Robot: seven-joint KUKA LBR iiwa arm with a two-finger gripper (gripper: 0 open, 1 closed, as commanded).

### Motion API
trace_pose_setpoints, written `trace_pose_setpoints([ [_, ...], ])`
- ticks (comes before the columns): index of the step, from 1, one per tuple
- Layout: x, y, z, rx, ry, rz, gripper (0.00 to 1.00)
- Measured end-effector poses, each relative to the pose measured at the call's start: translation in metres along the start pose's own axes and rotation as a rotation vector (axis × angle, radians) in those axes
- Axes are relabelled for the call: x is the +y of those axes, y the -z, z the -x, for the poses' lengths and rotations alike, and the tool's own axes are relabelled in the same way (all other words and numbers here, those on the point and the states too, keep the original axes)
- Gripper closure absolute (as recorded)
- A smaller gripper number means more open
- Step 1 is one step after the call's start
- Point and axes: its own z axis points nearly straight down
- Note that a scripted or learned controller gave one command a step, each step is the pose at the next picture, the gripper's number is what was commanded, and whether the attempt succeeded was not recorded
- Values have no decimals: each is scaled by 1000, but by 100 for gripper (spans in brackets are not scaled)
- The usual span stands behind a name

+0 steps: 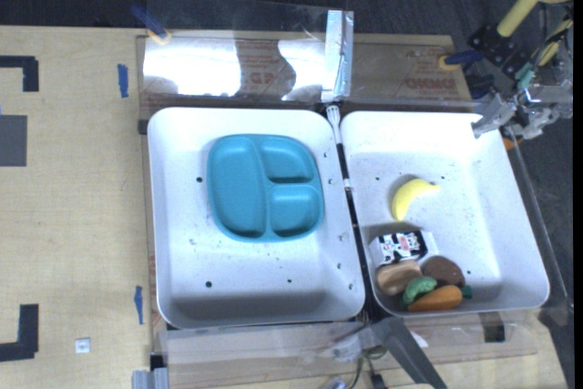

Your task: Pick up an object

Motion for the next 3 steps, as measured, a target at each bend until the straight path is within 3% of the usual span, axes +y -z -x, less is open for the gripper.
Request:
trace_pose_setpoints([
  [1, -15, -160, -41, 3, 168, -9, 0],
  [2, 67, -159, -88, 1, 205, 3, 0],
  [3, 66, -188, -79, 1, 372, -4, 0],
])
